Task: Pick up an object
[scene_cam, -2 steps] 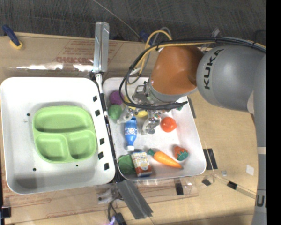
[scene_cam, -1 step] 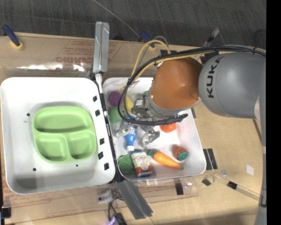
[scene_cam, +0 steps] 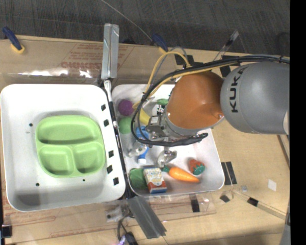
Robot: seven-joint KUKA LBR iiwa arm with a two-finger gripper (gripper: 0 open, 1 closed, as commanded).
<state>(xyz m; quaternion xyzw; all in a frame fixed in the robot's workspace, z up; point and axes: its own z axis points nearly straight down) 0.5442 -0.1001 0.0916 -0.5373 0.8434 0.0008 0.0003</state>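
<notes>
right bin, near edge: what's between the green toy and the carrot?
In the camera view, a small carton stands between the green toy and the carrot, close beside both. Bare bin floor lies right of the carrot.

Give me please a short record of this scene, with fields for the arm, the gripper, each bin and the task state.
arm: grey with orange band, reaches in from the right, over the right bin
gripper: low in the right bin, just above the carrot; nothing seen between its fingers
left bin: holds a green tray with three compartments
right bin: holds carrot, small carton, purple ball, red item, other pieces partly hidden by the arm
task state: no object lifted yet
</notes>
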